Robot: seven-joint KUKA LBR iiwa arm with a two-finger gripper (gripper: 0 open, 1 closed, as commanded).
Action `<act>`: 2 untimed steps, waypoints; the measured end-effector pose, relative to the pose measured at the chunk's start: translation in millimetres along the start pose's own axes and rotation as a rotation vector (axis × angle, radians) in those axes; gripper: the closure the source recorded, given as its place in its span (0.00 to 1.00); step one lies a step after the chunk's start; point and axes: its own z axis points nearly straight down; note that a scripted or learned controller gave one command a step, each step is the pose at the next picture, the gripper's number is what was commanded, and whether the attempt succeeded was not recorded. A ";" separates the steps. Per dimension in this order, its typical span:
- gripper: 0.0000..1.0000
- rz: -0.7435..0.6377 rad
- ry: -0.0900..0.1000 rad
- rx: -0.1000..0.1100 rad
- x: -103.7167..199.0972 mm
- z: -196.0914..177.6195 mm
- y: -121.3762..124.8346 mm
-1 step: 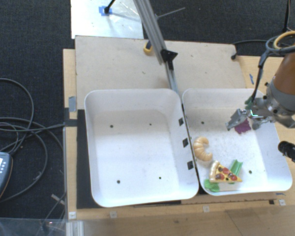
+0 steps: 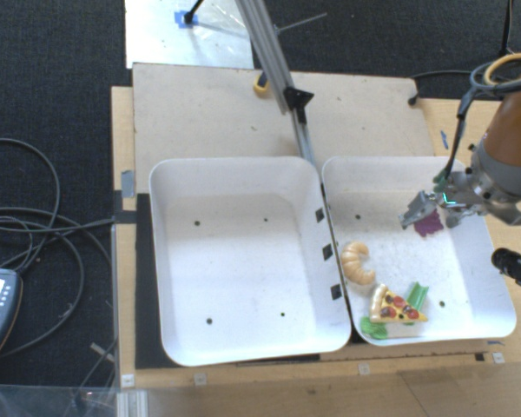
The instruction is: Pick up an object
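Two shallow white bins sit side by side on the bench, seen from the one camera above. The left bin (image 2: 243,259) takes the bench's middle. The right bin (image 2: 478,311) holds four toys: a purple piece (image 2: 429,225) near its far right corner, a croissant (image 2: 358,262) close to its left wall, a pizza slice (image 2: 396,306) near its front edge, and a green piece (image 2: 417,294) touching the slice's right side. The arm (image 2: 511,142) reaches in over the right bin's right edge. The gripper (image 2: 432,205) hangs just above the purple piece; whether its fingers are apart or together cannot be told, and nothing shows clamped between them.
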 end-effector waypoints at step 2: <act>0.00 0.003 0.000 0.005 0.2 108.4 0.4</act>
